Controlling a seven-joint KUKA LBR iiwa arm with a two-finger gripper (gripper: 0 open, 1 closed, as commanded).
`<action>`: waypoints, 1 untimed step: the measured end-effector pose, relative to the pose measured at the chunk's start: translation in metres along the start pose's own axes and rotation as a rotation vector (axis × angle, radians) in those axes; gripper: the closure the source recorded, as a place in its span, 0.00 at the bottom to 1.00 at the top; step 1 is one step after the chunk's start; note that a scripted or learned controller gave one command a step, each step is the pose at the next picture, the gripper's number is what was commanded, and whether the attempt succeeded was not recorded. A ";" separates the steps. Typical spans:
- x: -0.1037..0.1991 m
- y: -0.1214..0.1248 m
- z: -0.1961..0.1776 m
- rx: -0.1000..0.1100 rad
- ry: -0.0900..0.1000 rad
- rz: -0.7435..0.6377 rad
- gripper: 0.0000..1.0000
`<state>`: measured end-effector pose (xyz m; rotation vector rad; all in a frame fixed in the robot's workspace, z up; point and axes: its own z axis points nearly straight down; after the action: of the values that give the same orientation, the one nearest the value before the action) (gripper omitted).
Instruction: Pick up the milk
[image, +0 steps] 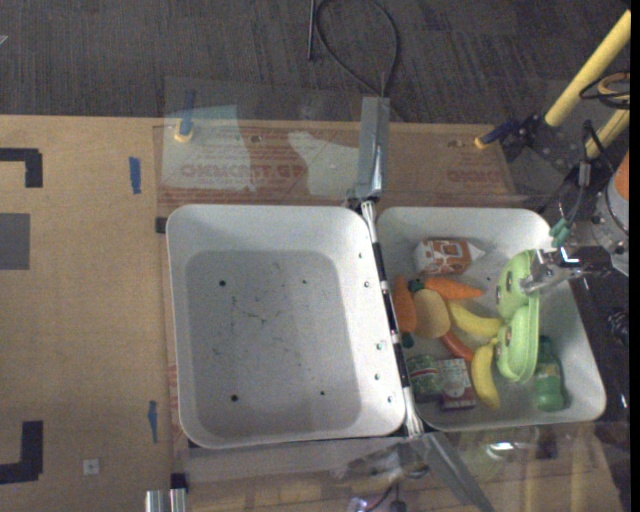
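Observation:
The milk (443, 257) is a small white carton with an orange-brown label, lying at the back of the right bin (590, 385). My gripper (545, 272) reaches in from the right over that bin's right side. It hovers at a light green toy (514, 282), roughly a hand's width to the right of the milk. Nothing is seen held between its fingers. A carrot (453, 290) lies just in front of the milk.
The right bin also holds two bananas (476, 323), a yellow fruit (432, 314), a second green toy (520, 345), a green bottle (548, 387) and a red-and-green pack (441, 379). The left bin (180, 330) stands beside it. Yellow-handled clutter (585, 75) sits at the back right.

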<state>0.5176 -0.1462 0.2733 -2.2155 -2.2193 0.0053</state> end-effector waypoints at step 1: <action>-0.001 0.001 -0.010 -0.002 -0.001 0.002 1.00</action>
<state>0.5185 -0.1476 0.2834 -2.2197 -2.2182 0.0032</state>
